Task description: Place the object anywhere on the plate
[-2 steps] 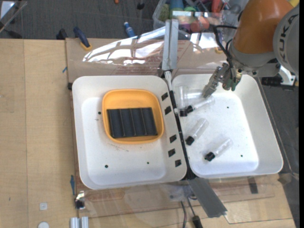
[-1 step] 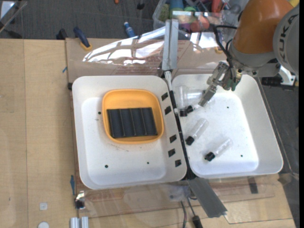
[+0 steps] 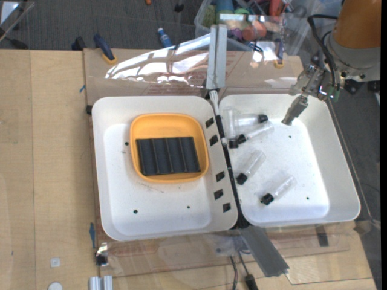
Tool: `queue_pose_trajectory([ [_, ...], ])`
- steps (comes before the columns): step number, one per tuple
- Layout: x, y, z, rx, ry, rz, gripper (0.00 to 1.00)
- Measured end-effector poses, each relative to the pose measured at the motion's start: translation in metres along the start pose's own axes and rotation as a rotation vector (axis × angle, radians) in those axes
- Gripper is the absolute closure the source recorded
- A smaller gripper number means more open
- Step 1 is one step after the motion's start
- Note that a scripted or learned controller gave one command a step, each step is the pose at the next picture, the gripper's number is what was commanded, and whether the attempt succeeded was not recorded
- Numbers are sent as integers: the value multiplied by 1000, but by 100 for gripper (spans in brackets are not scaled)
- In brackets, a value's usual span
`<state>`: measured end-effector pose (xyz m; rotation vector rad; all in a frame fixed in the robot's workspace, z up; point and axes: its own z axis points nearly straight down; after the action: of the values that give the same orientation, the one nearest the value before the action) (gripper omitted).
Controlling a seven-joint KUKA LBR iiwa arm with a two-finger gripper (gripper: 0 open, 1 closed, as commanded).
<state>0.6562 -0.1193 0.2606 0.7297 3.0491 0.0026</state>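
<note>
An orange plate point(image 3: 140, 128) sits in the left bin point(image 3: 115, 186) with a black ridged block point(image 3: 168, 156) lying across it. Several clear vials with black caps lie loose in the right bin point(image 3: 320, 180): one near the back point(image 3: 249, 121), one just below it point(image 3: 253, 133), one in the middle point(image 3: 251, 164), and one toward the front point(image 3: 279, 188). My gripper point(image 3: 292, 112) hangs over the back of the right bin, right of the rear vials and apart from them. Nothing is visibly held in it.
A divider with black tabs point(image 3: 217, 162) separates the two bins. A clear box of colourful items point(image 3: 260, 11) stands behind the right bin. Shiny plastic sheeting point(image 3: 163, 68) lies behind the left bin.
</note>
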Motion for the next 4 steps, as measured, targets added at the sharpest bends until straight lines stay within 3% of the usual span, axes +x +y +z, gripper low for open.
queue_pose_trajectory([
  [1, 2, 12, 39, 0, 6, -241, 0],
  [2, -12, -18, 25, 0, -1, -150, 0],
  [3, -14, -18, 15, -5, -8, -147, 100],
  [4, -39, -69, -44, 1, -3, -317, 100],
])
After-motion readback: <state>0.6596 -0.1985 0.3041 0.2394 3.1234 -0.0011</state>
